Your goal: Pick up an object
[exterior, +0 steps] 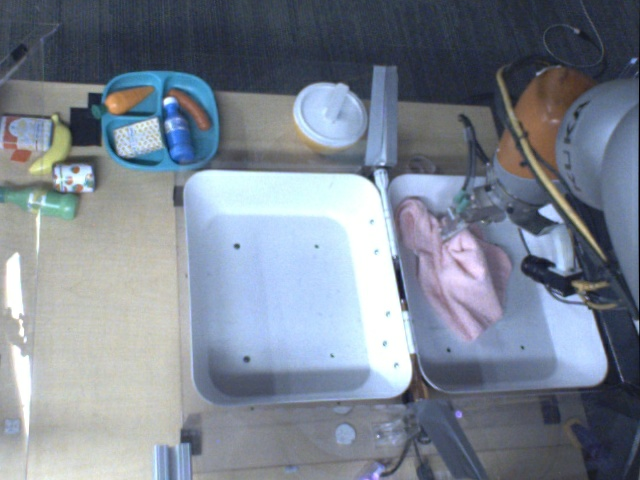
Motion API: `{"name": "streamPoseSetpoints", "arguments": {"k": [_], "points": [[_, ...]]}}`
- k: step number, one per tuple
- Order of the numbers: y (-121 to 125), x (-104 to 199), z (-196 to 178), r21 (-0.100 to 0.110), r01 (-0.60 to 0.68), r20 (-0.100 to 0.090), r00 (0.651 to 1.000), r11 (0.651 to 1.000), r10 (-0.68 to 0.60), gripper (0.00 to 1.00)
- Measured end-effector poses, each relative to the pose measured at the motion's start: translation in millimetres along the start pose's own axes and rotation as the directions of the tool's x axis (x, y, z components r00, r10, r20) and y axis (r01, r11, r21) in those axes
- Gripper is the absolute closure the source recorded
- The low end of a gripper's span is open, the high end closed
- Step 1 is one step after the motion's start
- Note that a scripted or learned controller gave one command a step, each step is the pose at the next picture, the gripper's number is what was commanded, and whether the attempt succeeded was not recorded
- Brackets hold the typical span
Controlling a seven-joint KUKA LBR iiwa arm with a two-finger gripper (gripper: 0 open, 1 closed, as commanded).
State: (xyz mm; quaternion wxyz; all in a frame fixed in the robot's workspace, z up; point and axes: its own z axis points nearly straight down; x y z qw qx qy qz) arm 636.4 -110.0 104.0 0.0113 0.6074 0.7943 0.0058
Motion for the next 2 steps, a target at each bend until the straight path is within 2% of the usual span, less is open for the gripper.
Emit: {"name": "streamPoseSetpoints", "arguments": {"k": [1,2], "points": [[45,24,-146,0.014,0.177,-0.011,0.984,0.984,-0.177,1.0],[47,36,-94,0.012,0.472,-0.018,0.881,0.881,-0.472,1.0]]}}
